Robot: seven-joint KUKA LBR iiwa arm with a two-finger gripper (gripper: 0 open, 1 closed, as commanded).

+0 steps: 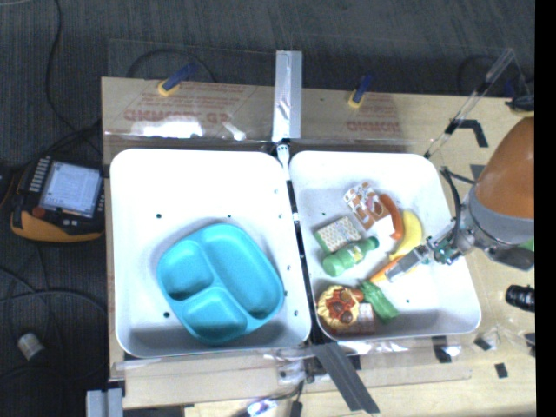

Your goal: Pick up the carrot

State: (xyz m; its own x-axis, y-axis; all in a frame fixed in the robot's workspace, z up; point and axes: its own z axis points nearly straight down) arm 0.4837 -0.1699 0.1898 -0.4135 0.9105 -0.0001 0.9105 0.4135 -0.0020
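Two bins sat side by side; I saw the carrot (pixel 388 264) in the right bin (pixel 452 307), lying on a slant, its long axis running from lower left up toward the right, between the banana (pixel 408 230) and a green bottle (pixel 350 255); my arm (pixel 508 185) came in from the right, wrist angled down-left, gripper (pixel 415 259) low at the carrot's upper end; whether it pinched anything I could not tell.

One fixed overhead camera looks down aslant on both bins (pixel 122 259).
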